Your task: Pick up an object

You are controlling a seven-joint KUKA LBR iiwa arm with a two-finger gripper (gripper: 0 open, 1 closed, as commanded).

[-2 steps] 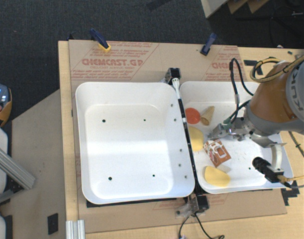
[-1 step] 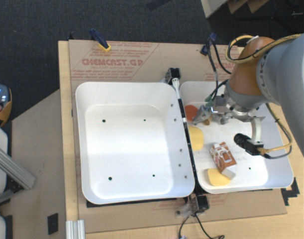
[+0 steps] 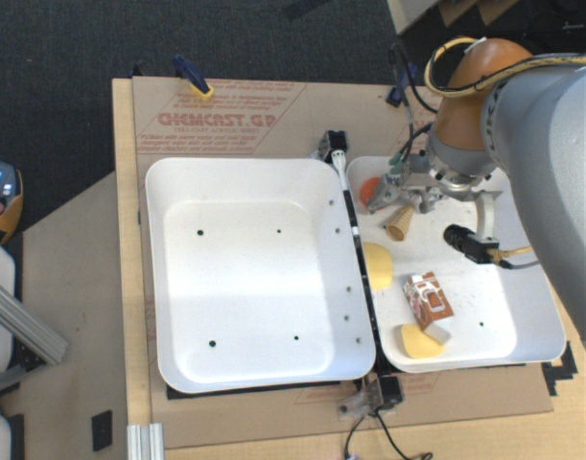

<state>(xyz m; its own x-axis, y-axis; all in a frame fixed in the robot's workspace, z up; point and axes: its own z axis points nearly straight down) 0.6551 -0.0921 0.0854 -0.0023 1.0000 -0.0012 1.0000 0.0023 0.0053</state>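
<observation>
The arm [image 3: 523,113] hides much of the right bin [image 3: 494,338], and its claw [image 3: 405,197], over a tan cone [image 3: 400,222], cannot be read as open or closed.

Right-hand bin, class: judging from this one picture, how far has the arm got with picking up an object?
Done: the gripper has reached the right bin, low at its far end near an orange object and a tan cone. In hand: nothing visibly between its fingers. Left: grasping and lifting; the red-and-white carton and yellow pieces lie untouched.

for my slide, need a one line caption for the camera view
Arm's pincer lowered into the right bin among small objects, beside an orange piece.
</observation>
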